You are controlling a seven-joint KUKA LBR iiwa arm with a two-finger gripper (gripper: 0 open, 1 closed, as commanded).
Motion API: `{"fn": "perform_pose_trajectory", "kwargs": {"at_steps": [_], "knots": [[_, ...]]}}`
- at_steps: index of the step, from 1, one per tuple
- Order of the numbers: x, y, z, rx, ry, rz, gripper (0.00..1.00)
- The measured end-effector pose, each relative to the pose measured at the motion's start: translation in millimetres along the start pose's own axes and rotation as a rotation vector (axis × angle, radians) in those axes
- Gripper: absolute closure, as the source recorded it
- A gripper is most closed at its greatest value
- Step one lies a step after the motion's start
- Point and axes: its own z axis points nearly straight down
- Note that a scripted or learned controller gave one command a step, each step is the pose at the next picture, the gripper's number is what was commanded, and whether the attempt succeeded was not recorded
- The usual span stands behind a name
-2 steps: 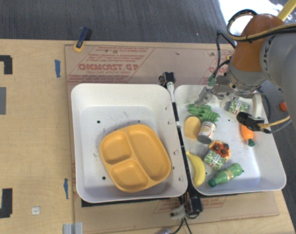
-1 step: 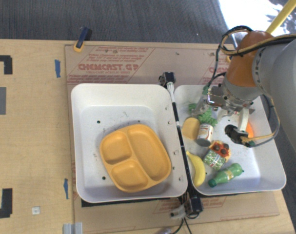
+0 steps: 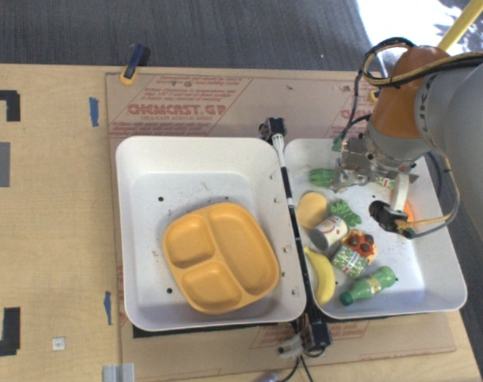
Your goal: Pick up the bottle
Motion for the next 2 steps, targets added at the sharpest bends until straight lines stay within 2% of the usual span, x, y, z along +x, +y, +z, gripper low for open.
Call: {"fn": "perform_pose_trajectory", "kwargs": {"at_steps": [1, 2], "knots": [[0, 0, 0, 0.000, 0.000, 0.000, 0.00], [0, 0, -10, -0.001, 0.001, 0.000, 1.00]]}}
